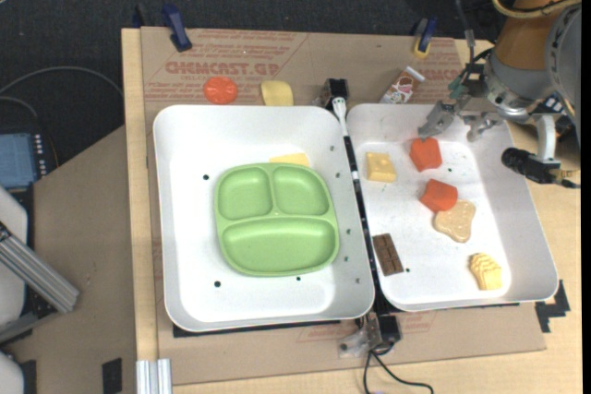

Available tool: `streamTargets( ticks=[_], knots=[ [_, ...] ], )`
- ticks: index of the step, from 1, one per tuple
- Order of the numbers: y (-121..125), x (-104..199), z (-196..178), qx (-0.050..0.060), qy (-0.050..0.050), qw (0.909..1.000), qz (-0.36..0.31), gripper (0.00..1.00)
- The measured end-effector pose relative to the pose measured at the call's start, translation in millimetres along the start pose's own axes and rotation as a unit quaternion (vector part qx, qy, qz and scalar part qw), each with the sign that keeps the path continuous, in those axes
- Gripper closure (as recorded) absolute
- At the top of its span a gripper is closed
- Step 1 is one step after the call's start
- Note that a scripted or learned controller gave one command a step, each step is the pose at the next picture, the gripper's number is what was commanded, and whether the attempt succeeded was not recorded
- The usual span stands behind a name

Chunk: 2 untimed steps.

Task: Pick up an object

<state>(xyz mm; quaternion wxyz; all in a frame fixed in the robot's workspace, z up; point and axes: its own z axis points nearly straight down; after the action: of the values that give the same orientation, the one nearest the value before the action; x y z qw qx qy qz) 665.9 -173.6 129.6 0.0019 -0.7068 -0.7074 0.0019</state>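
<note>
Tool (458,117) low over right bin (517,226)

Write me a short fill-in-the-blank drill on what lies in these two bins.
1. The green divided plate lies in the ____ bin.
2. The gripper hangs over the right bin's ____ edge.
3. The brown bar lies near that bin's ____ wall.
4. Two ____ blocks lie there.

Missing: left; far; left; red

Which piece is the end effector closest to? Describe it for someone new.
Take the right bin, then its far end beside the end effector. The upper orange-red block lies there. It is nearer the bin's back edge than the other orange-red block.
</note>
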Motion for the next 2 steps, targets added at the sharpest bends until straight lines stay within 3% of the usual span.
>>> streamTargets(
  ticks=[1,2],
  knots=[
    [-13.6,18.9,34.0,0.000,0.001,1.0000,0.000,0.00],
    [-11.9,18.3,21.0,-0.003,0.000,1.0000,0.000,1.00]
  ],
)
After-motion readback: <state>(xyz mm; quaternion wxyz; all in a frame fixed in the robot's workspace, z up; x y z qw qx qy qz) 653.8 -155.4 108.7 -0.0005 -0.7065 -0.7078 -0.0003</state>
